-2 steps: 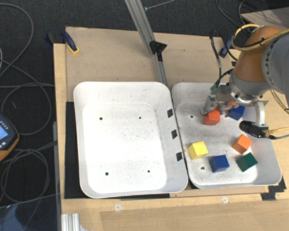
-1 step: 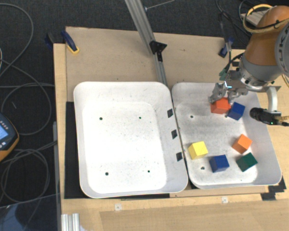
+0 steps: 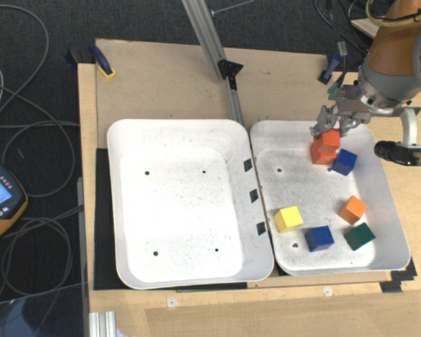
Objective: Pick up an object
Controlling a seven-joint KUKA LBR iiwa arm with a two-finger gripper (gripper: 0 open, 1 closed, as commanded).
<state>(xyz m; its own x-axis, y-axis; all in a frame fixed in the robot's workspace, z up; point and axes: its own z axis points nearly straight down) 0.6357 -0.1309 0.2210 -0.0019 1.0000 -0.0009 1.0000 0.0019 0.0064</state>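
Observation:
My gripper (image 3: 331, 129) hangs over the far part of the right bin (image 3: 295, 135), its fingers closed on the top of an orange-red block (image 3: 325, 149). That block looks raised a little off the bin floor and touches a blue block (image 3: 344, 162) at its right. Lower in the same bin lie a yellow block (image 3: 289, 217), a second blue block (image 3: 318, 238), an orange block (image 3: 352, 209) and a dark green block (image 3: 359, 236).
The left bin (image 3: 126, 188) sits beside the right one, joined by black clips (image 3: 253, 195). A slanted metal bar (image 3: 209, 41) crosses the bench behind the bins. Blue clamps (image 3: 102, 60) hold the board's far corners. Cables lie on the floor at left.

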